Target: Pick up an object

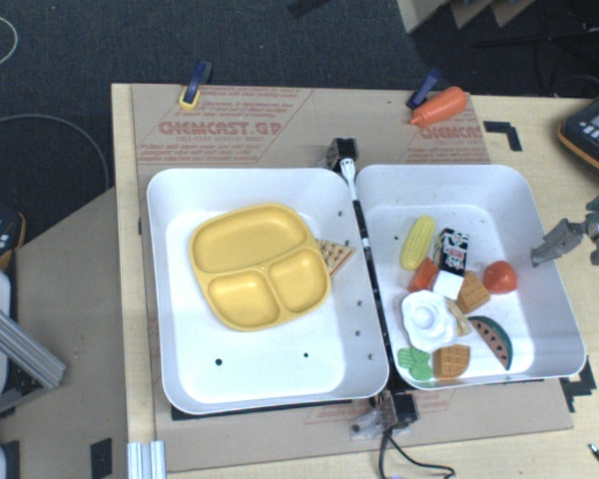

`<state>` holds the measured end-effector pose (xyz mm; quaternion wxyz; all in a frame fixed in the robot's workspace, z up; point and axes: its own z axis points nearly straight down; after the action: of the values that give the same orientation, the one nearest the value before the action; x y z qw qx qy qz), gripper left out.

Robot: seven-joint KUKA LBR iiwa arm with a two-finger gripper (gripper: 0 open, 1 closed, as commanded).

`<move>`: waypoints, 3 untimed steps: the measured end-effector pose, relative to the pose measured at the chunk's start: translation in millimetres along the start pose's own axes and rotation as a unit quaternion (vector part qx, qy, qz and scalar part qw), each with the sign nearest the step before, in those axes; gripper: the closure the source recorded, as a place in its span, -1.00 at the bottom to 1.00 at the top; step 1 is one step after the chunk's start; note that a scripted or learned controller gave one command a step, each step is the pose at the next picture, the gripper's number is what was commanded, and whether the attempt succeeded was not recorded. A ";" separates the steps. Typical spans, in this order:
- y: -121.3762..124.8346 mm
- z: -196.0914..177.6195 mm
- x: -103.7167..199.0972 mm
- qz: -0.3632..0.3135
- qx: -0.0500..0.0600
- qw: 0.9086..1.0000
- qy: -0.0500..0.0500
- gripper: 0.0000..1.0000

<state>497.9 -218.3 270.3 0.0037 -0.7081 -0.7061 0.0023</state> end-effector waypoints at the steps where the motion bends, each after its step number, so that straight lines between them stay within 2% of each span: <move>1: 2.0 -4.7 0.3 -0.001 -0.005 1.000 -0.001 -1.00; 3: -8.3 105.1 9.2 -0.001 0.000 1.000 0.001 -1.00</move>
<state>488.7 -208.9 165.2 0.0039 -0.7074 -0.7068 0.0015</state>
